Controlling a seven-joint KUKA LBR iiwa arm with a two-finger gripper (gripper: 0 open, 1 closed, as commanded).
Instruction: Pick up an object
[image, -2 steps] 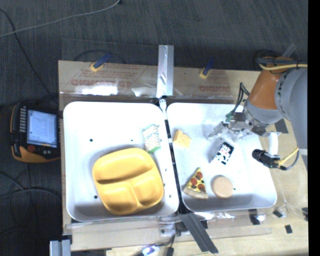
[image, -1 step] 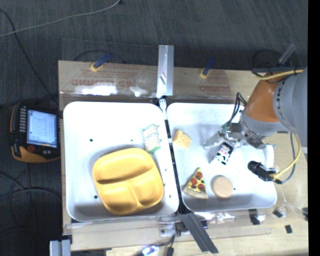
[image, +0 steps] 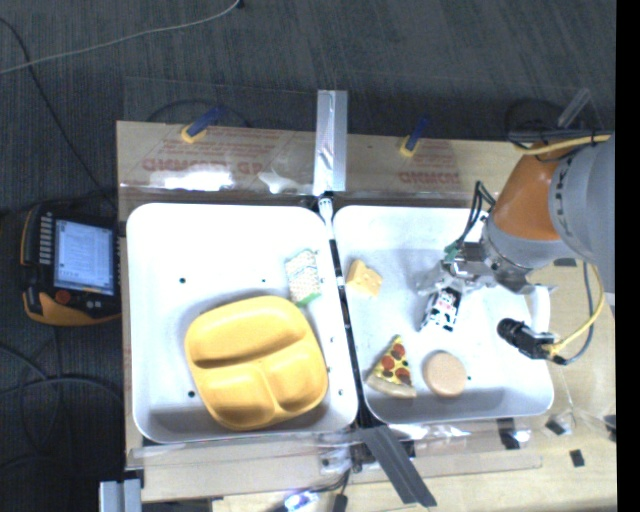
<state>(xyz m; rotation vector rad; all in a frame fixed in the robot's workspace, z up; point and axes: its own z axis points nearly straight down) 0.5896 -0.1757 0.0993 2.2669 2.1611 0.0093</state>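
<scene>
My gripper (image: 449, 283) reaches into the right bin (image: 500, 225) from the right, below the orange wrist band. A small black-and-white toy (image: 440, 312) lies directly under its tip, touching or nearly touching it. The view does not let me tell whether the toy is gripped. A yellow cheese wedge (image: 363, 278) sits at the bin's left wall. Near the front lie a pizza slice (image: 390, 368) and a round tan disc (image: 445, 373).
In the left bin (image: 160, 260) lies a yellow compartment tray (image: 258, 358), with a small white-and-green packet (image: 302, 276) behind it near the divider. A black cable connector (image: 522, 336) hangs over the right bin's right side. A handheld pendant (image: 68, 262) rests left of the bench.
</scene>
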